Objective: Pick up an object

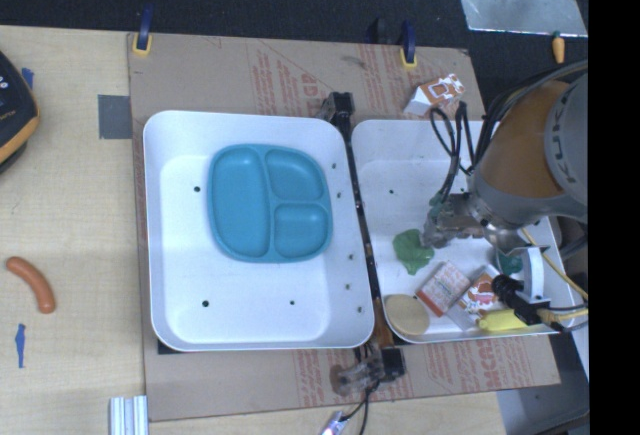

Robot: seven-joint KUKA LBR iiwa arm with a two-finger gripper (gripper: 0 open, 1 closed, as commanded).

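The right bin (400,158) holds several small objects along its near side. A crumpled green piece (410,250) lies left of centre, with a red and white packet (443,288) and a tan round disc (405,315) in front of it. An orange and white item (481,295) and a yellow item (500,324) sit at the near right. My gripper (441,224) is low in this bin, just up and right of the green piece and very close to it. The arm's wrist covers the bin's right part.
A blue divided plate (270,201) lies in the left bin (170,313). Outside the bins, a sausage (32,283) rests on the bench at the left. A small carton (437,93) sits behind the right bin, and a dark device (12,113) is at the left edge.
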